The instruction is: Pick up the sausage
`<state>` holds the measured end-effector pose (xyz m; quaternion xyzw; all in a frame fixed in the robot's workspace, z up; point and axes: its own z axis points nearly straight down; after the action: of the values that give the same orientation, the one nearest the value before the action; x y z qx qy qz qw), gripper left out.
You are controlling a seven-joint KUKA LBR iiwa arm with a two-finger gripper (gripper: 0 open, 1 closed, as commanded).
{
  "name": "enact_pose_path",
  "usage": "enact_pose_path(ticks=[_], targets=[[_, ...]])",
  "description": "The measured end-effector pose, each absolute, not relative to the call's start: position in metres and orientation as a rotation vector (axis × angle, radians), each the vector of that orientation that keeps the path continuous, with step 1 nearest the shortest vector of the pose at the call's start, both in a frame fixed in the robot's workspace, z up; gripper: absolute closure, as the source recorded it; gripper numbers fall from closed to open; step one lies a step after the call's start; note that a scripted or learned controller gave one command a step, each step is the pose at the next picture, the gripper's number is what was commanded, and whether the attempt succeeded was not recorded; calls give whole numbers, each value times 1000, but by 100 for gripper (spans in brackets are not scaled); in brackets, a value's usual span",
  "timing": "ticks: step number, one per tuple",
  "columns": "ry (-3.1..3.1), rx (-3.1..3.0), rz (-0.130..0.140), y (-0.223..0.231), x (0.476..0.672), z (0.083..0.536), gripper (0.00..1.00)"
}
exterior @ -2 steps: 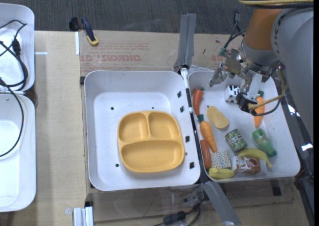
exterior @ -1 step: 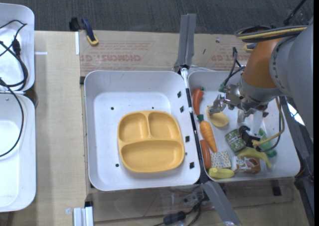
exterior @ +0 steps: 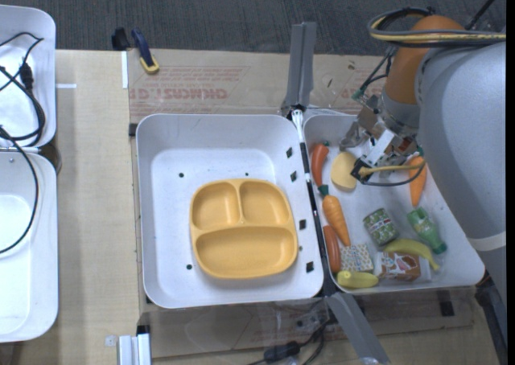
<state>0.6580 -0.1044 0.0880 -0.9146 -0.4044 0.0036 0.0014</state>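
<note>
A reddish sausage point(exterior: 331, 249) lies along the left wall of the right bin point(exterior: 459, 263), near the front. A similar red-orange long piece point(exterior: 319, 162) lies by the same wall further back. My gripper point(exterior: 364, 146) hangs over the back of the right bin, just above a pale yellow food piece point(exterior: 344, 171). It is well behind the sausage and nothing shows in its grasp. The arm's body covers the bin's right side.
Around the sausage are a carrot point(exterior: 336, 220), a patterned packet point(exterior: 356, 258), a yellow banana point(exterior: 358, 279), a green can point(exterior: 380, 226) and a green bottle point(exterior: 426, 229). Another carrot point(exterior: 417, 181) lies right of the gripper. The left bin point(exterior: 161, 194) holds a yellow divided plate point(exterior: 243, 227).
</note>
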Motion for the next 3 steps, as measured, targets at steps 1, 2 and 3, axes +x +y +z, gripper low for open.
enact_pose_path(ticks=[1, 2, 3], targets=[[-1009, -2972, 11, -141, 650, 115, 0], [-1018, -2960, 20, -137, 651, 120, 100], [-1091, -2943, 14, -81, 602, 188, 100]])
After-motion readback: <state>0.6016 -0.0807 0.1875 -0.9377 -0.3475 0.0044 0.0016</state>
